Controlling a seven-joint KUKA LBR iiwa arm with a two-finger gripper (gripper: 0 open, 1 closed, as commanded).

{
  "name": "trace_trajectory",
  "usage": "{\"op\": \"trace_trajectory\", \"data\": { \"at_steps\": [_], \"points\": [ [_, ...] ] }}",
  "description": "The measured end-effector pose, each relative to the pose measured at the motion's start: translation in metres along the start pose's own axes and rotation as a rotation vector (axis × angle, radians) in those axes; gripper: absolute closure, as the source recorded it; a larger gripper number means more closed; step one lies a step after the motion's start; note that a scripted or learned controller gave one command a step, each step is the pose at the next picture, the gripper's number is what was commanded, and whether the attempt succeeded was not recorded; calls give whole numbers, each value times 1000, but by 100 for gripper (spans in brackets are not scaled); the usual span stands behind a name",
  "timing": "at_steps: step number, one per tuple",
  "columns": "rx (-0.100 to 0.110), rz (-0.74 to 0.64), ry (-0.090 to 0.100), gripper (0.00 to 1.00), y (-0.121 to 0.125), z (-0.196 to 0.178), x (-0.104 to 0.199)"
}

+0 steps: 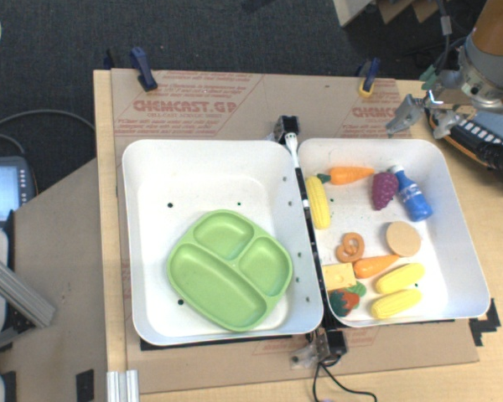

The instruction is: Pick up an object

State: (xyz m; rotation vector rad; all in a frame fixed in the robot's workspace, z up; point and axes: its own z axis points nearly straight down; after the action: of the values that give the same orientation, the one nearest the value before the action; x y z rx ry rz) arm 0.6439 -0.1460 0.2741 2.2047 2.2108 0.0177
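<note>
The tool [411, 114] hangs at the upper right, above the bench [235, 99] just beyond the far rim of the right bin [461, 224]; whether it is open or closed cannot be told from here, and nothing shows in its grip. The toys lie below it in that bin, apart from it. Nearest are a blue bottle [413, 198] and a bunch of purple grapes [384, 189], side by side, with an orange carrot [349, 175] to their left and a yellow corn cob [318, 203] lying along the bin's left wall. Further toward the near rim sit a round tan biscuit [403, 239], a small pretzel-like ring [350, 246], a second carrot [375, 265], a yellow cheese block [338, 275], two yellow pieces [398, 279] [395, 302] lying side by side, and a red and green piece [346, 298] at the near left corner. No item stands over another. The left bin [151, 174] holds a green divided plate [229, 268] with three compartments. Blue clamps [142, 67] grip the far edge of the bench.
</note>
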Motion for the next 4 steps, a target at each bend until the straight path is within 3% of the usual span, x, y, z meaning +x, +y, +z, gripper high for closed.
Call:
{"op": "trace_trajectory", "data": {
  "at_steps": [1,2,3,4],
  "points": [
    [15,0,4,0,24,1,22],
    [15,9,-2,0,23,-25,-63],
    [29,0,9,0,21,50,-27],
    [21,6,3,0,20,65,-71]
  ]
}}
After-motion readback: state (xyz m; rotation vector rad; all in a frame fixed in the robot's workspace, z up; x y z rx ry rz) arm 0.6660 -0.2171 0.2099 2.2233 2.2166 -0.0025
